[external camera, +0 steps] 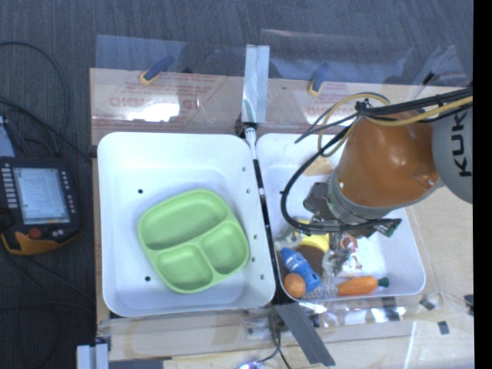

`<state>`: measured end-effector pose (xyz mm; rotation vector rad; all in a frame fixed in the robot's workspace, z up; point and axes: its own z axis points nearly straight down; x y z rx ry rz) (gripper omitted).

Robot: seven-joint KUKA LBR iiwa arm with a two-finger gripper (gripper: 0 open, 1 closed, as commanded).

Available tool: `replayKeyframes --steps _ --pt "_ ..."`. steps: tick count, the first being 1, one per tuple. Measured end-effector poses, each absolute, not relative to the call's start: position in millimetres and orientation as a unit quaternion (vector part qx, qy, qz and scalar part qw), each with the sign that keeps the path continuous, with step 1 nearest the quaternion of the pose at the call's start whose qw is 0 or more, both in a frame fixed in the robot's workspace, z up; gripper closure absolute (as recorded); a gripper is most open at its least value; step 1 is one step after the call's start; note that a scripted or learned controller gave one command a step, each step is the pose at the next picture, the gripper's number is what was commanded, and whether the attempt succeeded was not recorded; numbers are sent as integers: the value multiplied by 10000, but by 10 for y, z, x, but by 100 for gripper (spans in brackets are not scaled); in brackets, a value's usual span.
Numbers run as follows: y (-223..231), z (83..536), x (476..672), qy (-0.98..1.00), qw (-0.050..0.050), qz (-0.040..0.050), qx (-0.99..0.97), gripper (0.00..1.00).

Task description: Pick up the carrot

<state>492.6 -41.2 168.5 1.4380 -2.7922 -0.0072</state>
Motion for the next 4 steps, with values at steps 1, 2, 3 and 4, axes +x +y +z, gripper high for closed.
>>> replayKeyframes --steps 1,2,3,4 --pt "-399 1742 4937 -8890 16 -39 4578 100" --pt "-769 3595 5281 -8974 -31 7 4413 100" --pt "-660 2398 5025 -8853 42 -54 4650 100" --pt "-16 1894 5491 -8458 20 -41 5335 100"
